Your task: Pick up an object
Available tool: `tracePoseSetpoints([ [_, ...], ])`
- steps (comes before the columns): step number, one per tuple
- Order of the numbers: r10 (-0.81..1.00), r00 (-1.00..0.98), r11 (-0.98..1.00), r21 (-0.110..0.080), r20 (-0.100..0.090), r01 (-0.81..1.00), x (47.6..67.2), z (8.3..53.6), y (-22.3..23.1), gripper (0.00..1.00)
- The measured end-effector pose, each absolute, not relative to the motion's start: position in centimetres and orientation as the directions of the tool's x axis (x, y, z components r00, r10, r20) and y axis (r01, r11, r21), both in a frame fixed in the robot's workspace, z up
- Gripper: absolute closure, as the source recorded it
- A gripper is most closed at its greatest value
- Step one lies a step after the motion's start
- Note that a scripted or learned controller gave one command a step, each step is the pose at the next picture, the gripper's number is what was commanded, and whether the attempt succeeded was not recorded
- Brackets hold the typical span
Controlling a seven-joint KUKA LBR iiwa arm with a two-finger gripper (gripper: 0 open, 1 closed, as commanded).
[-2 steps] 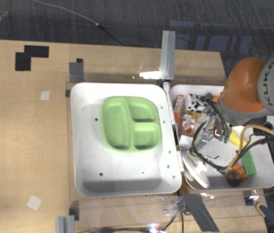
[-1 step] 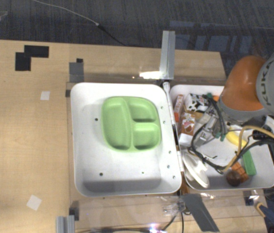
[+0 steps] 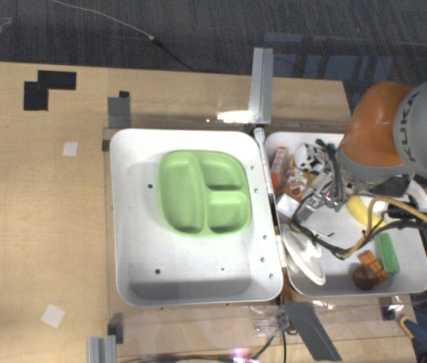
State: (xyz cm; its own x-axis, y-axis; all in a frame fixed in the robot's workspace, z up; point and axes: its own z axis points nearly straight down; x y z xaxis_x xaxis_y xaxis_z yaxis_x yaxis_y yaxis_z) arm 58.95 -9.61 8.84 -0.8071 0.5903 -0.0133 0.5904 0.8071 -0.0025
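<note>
The arm hung over the right bin [image 3: 418,282], probably hunting; its gripper [image 3: 321,197] could not be read as open or closed. Candidates: a green block [image 3: 387,252] at five o'clock, a brown piece [image 3: 368,263] (beside it)

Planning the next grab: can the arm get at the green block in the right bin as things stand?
Probably yes. The green block lies uncovered near the right bin's front, just below the arm, though yellow cables trail close beside it.
</note>
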Motion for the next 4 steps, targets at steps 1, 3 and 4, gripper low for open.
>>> tracePoseSetpoints([
  [1,0.625,-0.78,0.78,-0.002,-0.016,0.625,58.8,8.8,-9.3,0.0],
  [3,0.394,-0.919,0.919,0.002,-0.009,0.394,58.7,21.8,-11.8,1.0],
  [4,0.268,-0.963,0.963,-0.007,-0.013,0.268,62.0,18.8,-6.7,1.0],
])
